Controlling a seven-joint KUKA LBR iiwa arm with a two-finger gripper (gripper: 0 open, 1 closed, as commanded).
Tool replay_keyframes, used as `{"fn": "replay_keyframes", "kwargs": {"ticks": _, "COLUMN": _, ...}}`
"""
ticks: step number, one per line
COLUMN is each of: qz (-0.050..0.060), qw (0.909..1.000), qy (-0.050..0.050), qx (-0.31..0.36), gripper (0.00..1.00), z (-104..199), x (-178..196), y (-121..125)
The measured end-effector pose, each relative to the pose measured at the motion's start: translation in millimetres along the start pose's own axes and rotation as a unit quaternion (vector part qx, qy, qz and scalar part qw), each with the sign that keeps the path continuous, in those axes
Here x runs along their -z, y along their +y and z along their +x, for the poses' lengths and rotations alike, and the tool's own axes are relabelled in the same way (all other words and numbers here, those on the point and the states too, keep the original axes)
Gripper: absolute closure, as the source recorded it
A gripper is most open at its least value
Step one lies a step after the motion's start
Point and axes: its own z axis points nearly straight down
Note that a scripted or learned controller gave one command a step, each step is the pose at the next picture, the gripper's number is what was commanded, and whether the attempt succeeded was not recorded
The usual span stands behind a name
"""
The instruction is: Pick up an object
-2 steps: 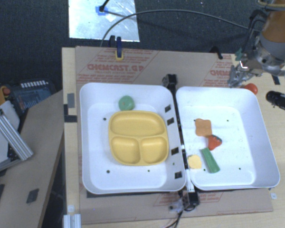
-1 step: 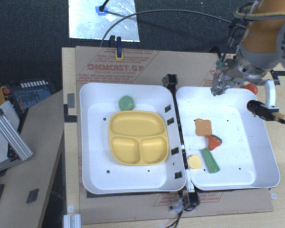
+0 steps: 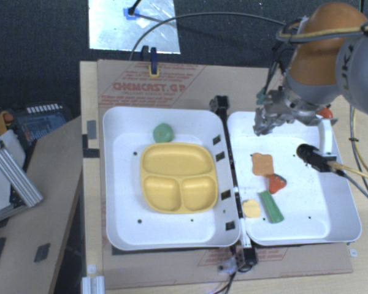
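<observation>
Closest to the camera lie a green stick [image 3: 271,206] and a pale yellow disc [image 3: 251,209], both on the floor of the bin on the arm's side [image 3: 310,216]. I place everything from the orange slice [image 3: 262,163], a flat, roughly square piece near the middle of that bin. The green stick sits on the slice's camera side, a short way off. Its long axis runs mostly toward and away from the camera, and its near end slants toward the arm's side. The yellow disc lies just beside the stick's middle, also nearer the camera than the slice. A small red piece [image 3: 277,183] sits between the slice and the stick, close to the slice's near corner. I cannot tell whether it touches either one.

The gripper [image 3: 265,126] hangs on the far side of the slice, almost straight beyond it in this view and raised above the bin floor. I see nothing held in it, and I cannot tell whether it is spread or pressed together.

Of the loose things, the slice looks nearest to the gripper. In my judgement the move turns on coming toward the camera and down. The slice has no marked long axis, so wrist turn should matter little. Its flatness may make it hard to grasp.

Well apart from the slice, in the other bin [image 3: 119,164], a yellow divided tray [image 3: 175,176] lies with a green ball [image 3: 163,132] just beyond it.
</observation>
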Motion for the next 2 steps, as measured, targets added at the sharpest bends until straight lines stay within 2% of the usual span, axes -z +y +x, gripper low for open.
{"fn": "replay_keyframes", "kwargs": {"ticks": 1, "qz": 0.0, "qw": 1.0, "qy": 0.001, "qx": 0.001, "gripper": 1.0, "z": 56, "x": -12, "y": -13}}
{"fn": "replay_keyframes", "kwargs": {"ticks": 2, "qz": 0.001, "qw": 1.0, "qy": 0.0, "qx": 0.001, "gripper": 1.0, "z": 107, "x": -22, "y": -42}}
